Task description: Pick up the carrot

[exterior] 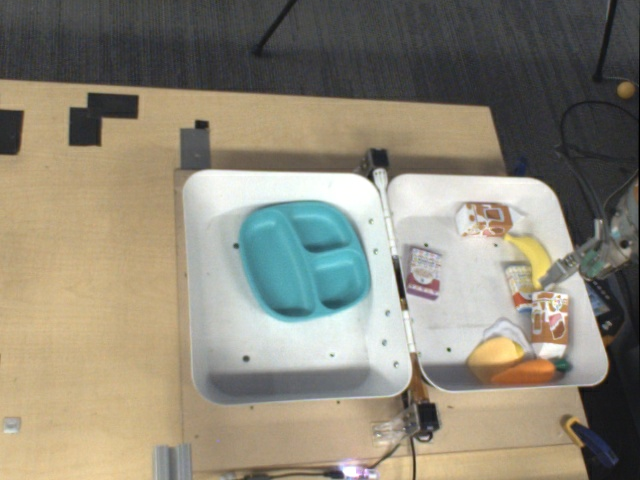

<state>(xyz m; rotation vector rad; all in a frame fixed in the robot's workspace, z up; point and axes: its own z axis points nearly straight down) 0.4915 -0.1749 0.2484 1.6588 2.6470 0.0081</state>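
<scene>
One carrot (522, 372) lies in the right bin (440, 368).
One gripper (556, 274) (jaws' state unclear) hovers beside one banana (532, 255).

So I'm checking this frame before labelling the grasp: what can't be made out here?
- The grey two-finger gripper, camera view: too small and blurred to judge its fingers.
- The orange carrot: its left end is hidden behind the round yellow fruit.
- The small printed packets: print too small to read.
</scene>
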